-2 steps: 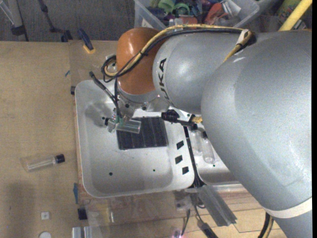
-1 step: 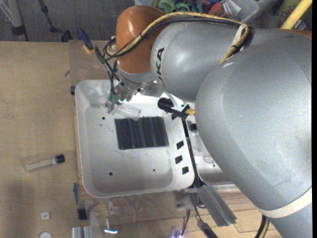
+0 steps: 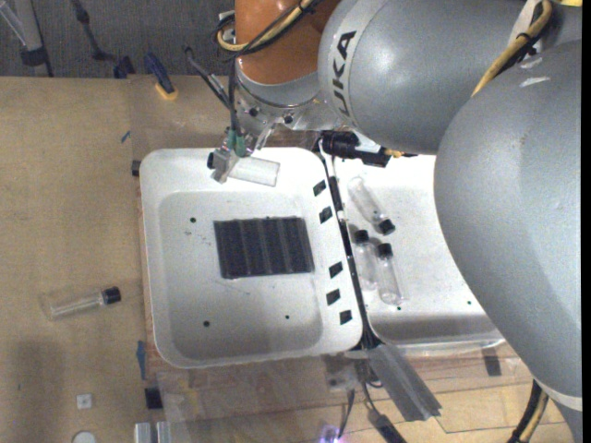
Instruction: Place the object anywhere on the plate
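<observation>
On the bare wood of the counter (image 3: 65, 183), well out at nine o'clock from the bins, a clear vial with a black cap (image 3: 81, 300) lies on its side, cap pointing toward three o'clock. Next comes the left bin (image 3: 166, 169), a shallow white tray with rounded corners; a dark ribbed plate (image 3: 263, 246) lies flat near its centre, with nothing on it. At about twelve o'clock from that plate, over the bin's far rim, the gripper (image 3: 231, 158) hangs down from the arm's wrist, and a clear vial (image 3: 253, 171) is seen at its fingertips, lying roughly level with its free end toward three o'clock; the gripper looks closed on the vial's left end, though the contact point is small and partly masked by the fingers. The vial is apart from the plate, above the bin's upper rim rather than over the ribbed surface. Above the gripper rises the orange band (image 3: 277, 17) of the arm, and the grey arm (image 3: 480, 109) sweeps in from three o'clock, covering much of the scene. A row of small black tabs marks the seam between the bins. In the right bin (image 3: 434, 312), near its left wall, several more clear vials with black caps (image 3: 377, 243) lie together, some touching.
</observation>
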Controlling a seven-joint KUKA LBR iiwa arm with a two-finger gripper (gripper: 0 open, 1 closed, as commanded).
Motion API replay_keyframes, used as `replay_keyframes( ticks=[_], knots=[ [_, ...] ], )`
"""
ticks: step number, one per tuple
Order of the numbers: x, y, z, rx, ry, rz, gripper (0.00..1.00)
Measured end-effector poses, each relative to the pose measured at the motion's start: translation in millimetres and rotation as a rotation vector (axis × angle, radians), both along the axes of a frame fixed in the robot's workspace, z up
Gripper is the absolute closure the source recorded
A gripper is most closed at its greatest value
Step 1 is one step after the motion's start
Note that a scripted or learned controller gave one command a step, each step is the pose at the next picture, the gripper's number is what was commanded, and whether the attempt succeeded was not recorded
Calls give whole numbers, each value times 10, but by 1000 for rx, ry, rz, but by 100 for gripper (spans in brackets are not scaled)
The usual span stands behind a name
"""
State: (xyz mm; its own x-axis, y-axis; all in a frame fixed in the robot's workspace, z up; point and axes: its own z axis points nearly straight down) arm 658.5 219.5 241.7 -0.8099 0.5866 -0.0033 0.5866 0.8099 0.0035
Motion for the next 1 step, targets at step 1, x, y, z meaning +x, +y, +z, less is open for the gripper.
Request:
replay_keyframes(
  ticks=[1],
  knots=[
    [-202,54,-202,-2,8,-568,100]
  ],
)
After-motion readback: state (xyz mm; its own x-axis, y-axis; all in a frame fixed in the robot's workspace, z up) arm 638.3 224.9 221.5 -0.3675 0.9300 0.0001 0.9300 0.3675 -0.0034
